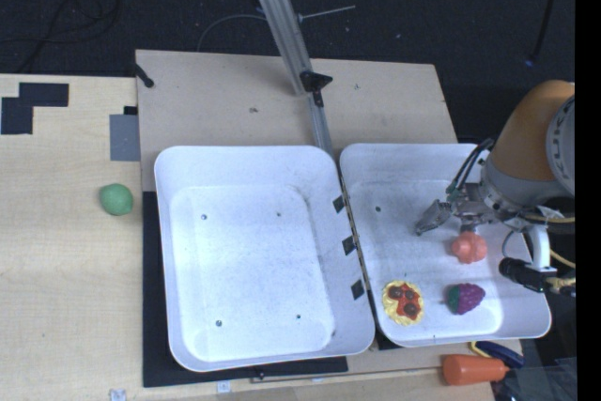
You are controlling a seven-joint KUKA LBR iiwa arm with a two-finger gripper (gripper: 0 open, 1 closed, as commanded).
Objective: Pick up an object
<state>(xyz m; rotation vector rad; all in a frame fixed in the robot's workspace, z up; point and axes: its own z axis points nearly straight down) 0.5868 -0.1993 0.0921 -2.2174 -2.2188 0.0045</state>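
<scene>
In the right bin (394,174) lie three toys: a salmon-pink round piece (469,247), a purple grape bunch (464,298) and a yellow pizza-like piece with red spots (404,302). My gripper (449,222) reaches in from the right and hangs low over the bin's middle, just above and to the left of the pink piece. Its fingers are spread open, one pointing left toward the bin floor, and nothing sits between them. The grey and orange arm (535,146) covers the bin's right edge.
The left bin (169,174) sits beside the right one. A green ball (116,199) rests on the bench to the left. An orange object (474,368) lies in front of the right bin. An aluminium bar (286,23) slants behind the bins.
</scene>
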